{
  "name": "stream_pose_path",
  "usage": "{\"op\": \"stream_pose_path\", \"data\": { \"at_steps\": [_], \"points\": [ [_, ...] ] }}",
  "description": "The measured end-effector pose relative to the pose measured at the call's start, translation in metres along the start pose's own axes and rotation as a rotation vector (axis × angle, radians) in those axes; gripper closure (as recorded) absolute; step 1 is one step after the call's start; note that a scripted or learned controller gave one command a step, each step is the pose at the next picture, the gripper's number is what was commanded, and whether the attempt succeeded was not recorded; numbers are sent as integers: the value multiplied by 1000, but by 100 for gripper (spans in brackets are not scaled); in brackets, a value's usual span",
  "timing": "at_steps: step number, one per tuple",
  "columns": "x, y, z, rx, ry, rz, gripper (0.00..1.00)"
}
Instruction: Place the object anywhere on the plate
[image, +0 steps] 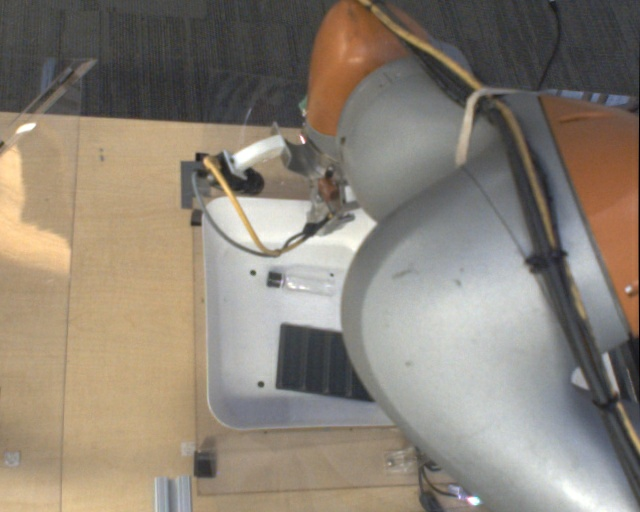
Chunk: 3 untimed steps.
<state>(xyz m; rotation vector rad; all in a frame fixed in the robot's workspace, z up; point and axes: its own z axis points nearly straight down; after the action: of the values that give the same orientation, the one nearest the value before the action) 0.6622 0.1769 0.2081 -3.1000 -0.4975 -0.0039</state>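
Note:
A small clear tube with a black cap (299, 281) lies flat on the white bin floor (235, 330), near the bin's middle. Just in front of it lies a dark ribbed plate (312, 360), with its right part hidden under the arm. My gripper (327, 203) hangs over the bin's far edge, above and slightly right of the tube and apart from it. The big grey arm covers most of the gripper, and nothing can be seen held in it.
A yellow cable (245, 222) loops from the wrist across the bin's far left corner. A black bracket (196, 180) sits at that corner. The wooden bench (100, 300) spreads to the left. The arm's bulk (480, 330) hides the right side of the scene.

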Motion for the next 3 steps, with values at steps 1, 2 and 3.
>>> {"op": "stream_pose_path", "data": {
  "at_steps": [1,2,3],
  "points": [
    [-78,8,102,0,-5,55,100],
    [-60,23,-52,-2,-2,-401,100],
    [-34,-5,24,1,-6,-886,100]
  ]
}}
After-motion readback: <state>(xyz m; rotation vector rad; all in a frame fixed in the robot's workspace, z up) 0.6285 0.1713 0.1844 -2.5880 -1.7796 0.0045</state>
